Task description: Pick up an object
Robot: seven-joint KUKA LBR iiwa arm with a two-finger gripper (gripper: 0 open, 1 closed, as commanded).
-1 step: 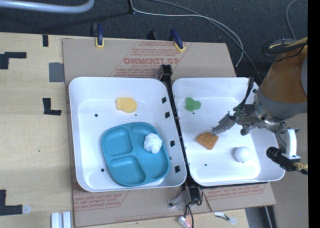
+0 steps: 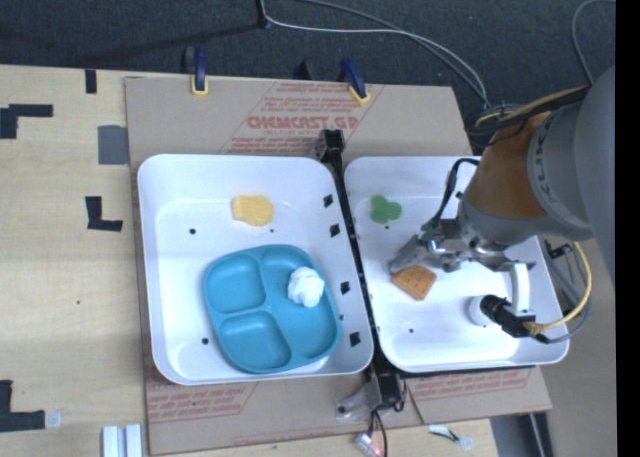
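1. The fingers (image 2: 405,263) reach down and leftward into the right bin (image 2: 455,350); their grey tips sit right at the upper edge of the waffle-like tan piece (image 2: 414,281), seemingly touching it; whether they are spread or closed I cannot tell, and the piece is not plainly between them.
2. The tan piece lies flat on the floor of the right bin, left of its middle, near the divider between the two bins; it looks square-cut and set cornerwise.
3. A small green object (image 2: 385,210) lies up-view of the fingers in the same bin, apart from the tan piece and near the bin's upper left corner.
4. Behind the fingers the wrist runs right and upward into the orange band (image 2: 500,185), then the grey arm (image 2: 585,160); a dark cable with a black plug (image 2: 500,313) hangs over the right bin's lower right part.
5. The left bin (image 2: 165,245) holds a blue divided plate (image 2: 265,310) in its lower half; a white crumpled lump (image 2: 306,287) rests on the plate's right compartment.
6. A yellow piece (image 2: 253,209) lies on the left bin's floor above the plate, apart from it.
7. Both bins rest on a cardboard sheet (image 2: 290,115) clamped at its far edge, on a pale wooden surface (image 2: 60,295).
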